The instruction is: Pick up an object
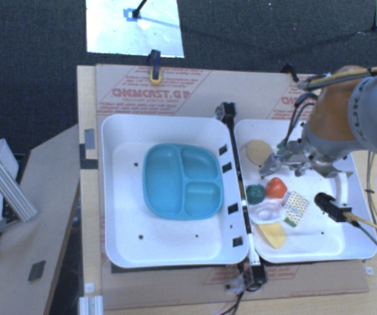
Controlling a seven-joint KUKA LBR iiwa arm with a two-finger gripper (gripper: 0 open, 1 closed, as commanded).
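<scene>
1. On the worktop (pixel 195 84) stand 2 white bins; the left bin (pixel 129 231) holds 1 blue divided plate (pixel 181 181), lying flat near its middle and well apart from the tool
2. In the right bin (pixel 319 241), close to the wall shared by the 2 bins, lie a tan disc (pixel 258 151) towards the far end, a green piece (pixel 255 193) nearer the middle, a white piece (pixel 265 210) just below it and a yellow piece (pixel 273 235) nearest the camera
3. The orange piece (pixel 277 188) looks the likeliest thing to be picked: it sits about mid-bin, touching or almost touching the green piece on its left and the white piece below, with a patterned packet (pixel 297 205) just beside it on the right
4. The tool (pixel 277 165) hangs just above the orange piece on its far side; whether it is apart or together I cannot tell from this slant
5. What could go wrong: the pieces are packed tight, so a descent may land on the green or white neighbour, push the orange piece aside, or catch 2 things at once; its rounded form could also let it slip out on the lift
6. The orange piece looks rounded, slightly taller than wide in this view; I can make out no sure long axis or pointing end
</scene>
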